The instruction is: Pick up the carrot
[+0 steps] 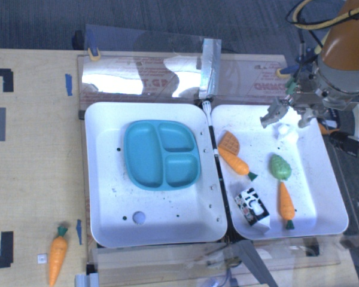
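Carrots are the trouble here, since three orange, carrot-shaped toys lie in view. One orange plastic carrot with a dark green tip (pixel 234 161) lies slantwise at the left side of the right-hand shallow white bin (pixel 332 178), just beside a ridged orange waffle-like piece (pixel 229 141). A second orange plastic carrot (pixel 286 203) lies nearly upright in the picture toward that bin's lower right, below a round green leafy toy (pixel 280 167). A third carrot with a green top (pixel 58 253) rests on the pale wooden desk (pixel 30 160), outside both bins at the lower left.

The grey two-finger tool (pixel 289 113) hangs over the upper part of the right bin, well apart from every carrot. Its fingers appear spread, with nothing between them.

Several things could go wrong from here, in my judgement. The program might settle on the wrong object, as the waffle piece is close in colour to the nearest carrot and touches or nearly touches it. A descent on that carrot could catch the bin's wall. The smooth tapered bodies may also slip from a pinch across the thin end.

The left white bin (pixel 102 178) holds a blue divided plastic tray (pixel 162 154). A small black-and-white carton (pixel 252 206) sits near the right bin's lower left. Most of the arm is cut off at the frame edge, and a white blob beneath the tool is too blurred to name.
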{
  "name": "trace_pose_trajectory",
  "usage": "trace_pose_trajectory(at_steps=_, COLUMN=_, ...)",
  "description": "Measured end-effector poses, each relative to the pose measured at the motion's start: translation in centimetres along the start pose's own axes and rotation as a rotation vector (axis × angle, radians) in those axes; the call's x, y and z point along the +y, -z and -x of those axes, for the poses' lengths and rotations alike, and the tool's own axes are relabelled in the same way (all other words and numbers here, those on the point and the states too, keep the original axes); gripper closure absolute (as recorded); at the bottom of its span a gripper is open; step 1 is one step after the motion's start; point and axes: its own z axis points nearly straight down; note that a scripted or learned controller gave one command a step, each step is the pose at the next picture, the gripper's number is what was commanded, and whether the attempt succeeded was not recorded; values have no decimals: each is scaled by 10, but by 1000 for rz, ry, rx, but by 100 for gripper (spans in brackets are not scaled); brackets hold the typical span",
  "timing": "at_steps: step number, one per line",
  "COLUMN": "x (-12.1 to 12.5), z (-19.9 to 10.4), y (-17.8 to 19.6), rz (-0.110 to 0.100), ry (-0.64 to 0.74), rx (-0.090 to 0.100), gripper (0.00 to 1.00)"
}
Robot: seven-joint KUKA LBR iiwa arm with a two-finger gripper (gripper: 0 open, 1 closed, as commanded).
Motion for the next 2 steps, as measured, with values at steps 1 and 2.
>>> trace_pose_trajectory(at_steps=1, x=-45, z=27, y=-131, rz=-12, ry=-60, rx=1, gripper=0)
trace_pose_trajectory(at_steps=2, x=-90, z=80, y=-187, rz=-5, ry=-171, rx=1, gripper=0)
